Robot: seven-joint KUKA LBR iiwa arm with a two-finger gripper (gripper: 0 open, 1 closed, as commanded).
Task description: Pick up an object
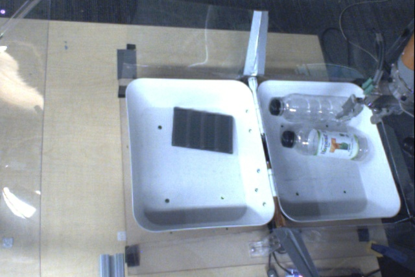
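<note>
Bottles (311,106) (324,143) lie in right bin (337,204); my gripper (363,107) at upper bottle's base, approaching; grip state unclear; next descend, close.

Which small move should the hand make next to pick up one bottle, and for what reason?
Probably lower the hand a little onto the upper clear bottle. The hand sits at that bottle's right end, near the right bin's far corner, and grips nothing there yet. The labelled bottle lies farther off, so the upper one seems the nearer target.
</note>
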